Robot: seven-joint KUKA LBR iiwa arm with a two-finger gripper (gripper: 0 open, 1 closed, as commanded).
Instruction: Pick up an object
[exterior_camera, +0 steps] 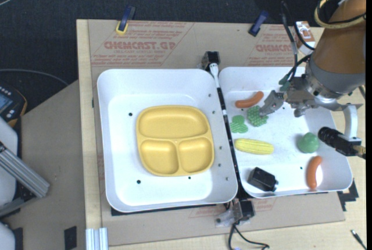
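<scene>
In the right bin (343, 179), the gripper (266, 109), its grip state impossible to tell, hangs over a green broccoli-like piece (257, 117) at its five o'clock, touching or nearly so.

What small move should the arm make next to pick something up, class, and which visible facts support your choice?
Probably a short descent onto the green bumpy toy. The gripper sits just above and right of it in the right bin, closer to it than to the orange sausage or corn cob. Nothing shows between its fingers yet.
</scene>
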